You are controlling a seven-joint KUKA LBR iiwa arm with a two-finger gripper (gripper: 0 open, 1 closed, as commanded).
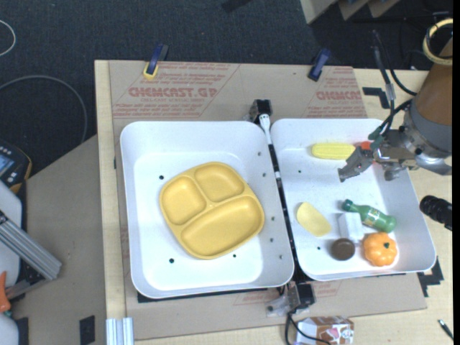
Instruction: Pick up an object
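In the right bin (410, 192) lie a yellow corn cob (332, 151), a pale yellow flat piece (313, 218), a green bottle (368, 215), a small white block (351, 226), a brown round piece (343, 249) and an orange pumpkin (379, 249). My gripper (372, 169) hangs over the bin's upper right part, just right of the corn cob and above the green bottle. It is open, with nothing between its dark fingers (352, 168).
The left bin (136, 192) holds a yellow divided plate (210, 208). A black divider clip (261, 111) sits at the top between the bins. Cables and the arm's body (435, 113) crowd the right edge. Cardboard lies under both bins.
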